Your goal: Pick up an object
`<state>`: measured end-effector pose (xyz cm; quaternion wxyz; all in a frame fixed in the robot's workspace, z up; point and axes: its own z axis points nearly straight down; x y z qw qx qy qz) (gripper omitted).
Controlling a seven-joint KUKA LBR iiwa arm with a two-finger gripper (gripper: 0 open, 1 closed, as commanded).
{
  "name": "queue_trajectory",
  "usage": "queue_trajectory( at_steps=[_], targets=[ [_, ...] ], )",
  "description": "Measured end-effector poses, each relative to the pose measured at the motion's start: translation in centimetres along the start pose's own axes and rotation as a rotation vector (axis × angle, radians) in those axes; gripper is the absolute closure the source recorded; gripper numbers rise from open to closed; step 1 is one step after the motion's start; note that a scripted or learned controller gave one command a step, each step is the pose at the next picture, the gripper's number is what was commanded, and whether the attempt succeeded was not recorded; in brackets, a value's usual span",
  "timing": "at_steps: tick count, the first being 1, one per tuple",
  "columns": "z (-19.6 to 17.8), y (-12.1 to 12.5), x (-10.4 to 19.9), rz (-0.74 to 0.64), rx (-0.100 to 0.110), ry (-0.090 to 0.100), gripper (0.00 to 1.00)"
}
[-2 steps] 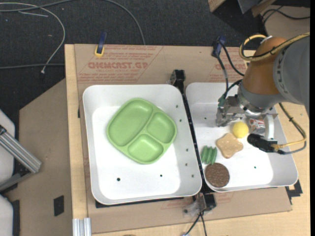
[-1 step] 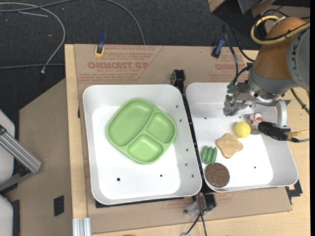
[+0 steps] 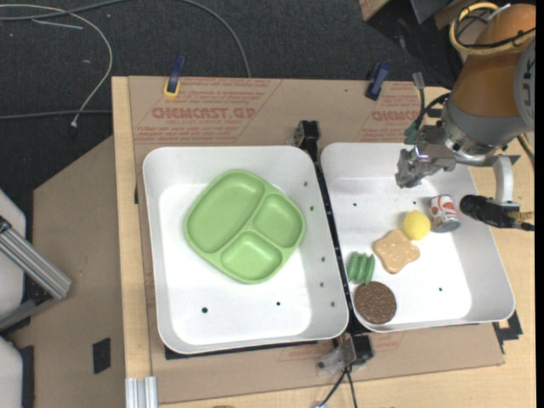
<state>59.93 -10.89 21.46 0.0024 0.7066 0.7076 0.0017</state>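
Hovering over right bin (image 3: 476, 308) rear — pincer (image 3: 410, 173), finger state can't tell — above lemon (image 3: 416, 224), can (image 3: 442, 212), toast (image 3: 396, 251).

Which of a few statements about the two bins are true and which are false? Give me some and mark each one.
1. The green divided plate lies in the left bin. True.
2. The yellow ball sits in the left bin. False: it is in the right bin, beside the slice of toast.
3. The claw hangs over the right bin. True.
4. The small can lies on the green divided plate. False: it lies in the right bin, next to the yellow ball.
5. The brown round patty is near the right bin's front edge. True.
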Motion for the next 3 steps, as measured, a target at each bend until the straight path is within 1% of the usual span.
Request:
queue_trajectory(
  at_steps=[1, 2, 3],
  targets=[
    [-1.0, -0.4, 6.1, -0.005, 0.005, 0.004, 1.0],
    [-0.4, -2.0, 11.9, -0.005, 0.01, 0.004, 1.0],
    [-0.5, -2.9, 18.4, -0.006, 0.009, 0.004, 1.0]
  ],
)
